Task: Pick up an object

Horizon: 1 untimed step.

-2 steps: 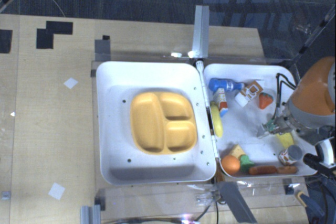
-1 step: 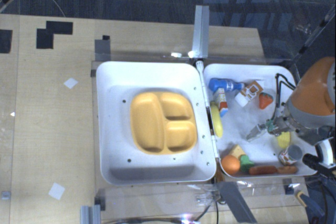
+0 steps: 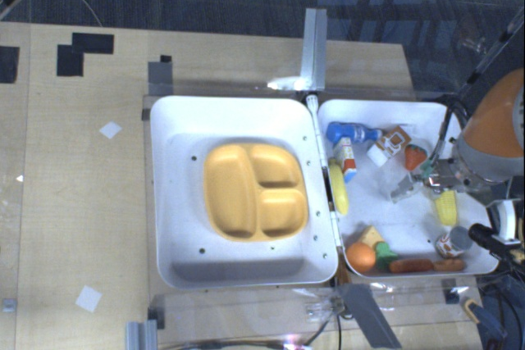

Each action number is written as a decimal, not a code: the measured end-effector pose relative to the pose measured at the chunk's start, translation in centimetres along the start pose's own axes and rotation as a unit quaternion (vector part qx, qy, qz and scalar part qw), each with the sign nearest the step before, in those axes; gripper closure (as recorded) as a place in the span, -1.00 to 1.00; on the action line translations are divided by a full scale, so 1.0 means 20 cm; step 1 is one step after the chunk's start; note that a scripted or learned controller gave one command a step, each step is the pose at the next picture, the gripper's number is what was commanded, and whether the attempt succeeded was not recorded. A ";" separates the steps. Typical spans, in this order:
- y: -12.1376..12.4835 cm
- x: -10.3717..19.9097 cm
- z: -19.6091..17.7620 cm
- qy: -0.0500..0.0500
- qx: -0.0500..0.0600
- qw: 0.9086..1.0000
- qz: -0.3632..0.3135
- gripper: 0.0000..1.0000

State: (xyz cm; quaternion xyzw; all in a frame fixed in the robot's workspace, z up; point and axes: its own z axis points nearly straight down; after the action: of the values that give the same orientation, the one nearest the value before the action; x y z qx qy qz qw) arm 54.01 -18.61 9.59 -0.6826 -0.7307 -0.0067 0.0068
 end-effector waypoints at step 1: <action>0.08 -0.04 -0.04 -0.001 0.000 0.996 -0.086 -1.00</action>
State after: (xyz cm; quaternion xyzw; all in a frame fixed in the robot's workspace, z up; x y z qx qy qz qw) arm 55.68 -19.26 10.29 -0.6171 -0.7869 -0.0061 0.0052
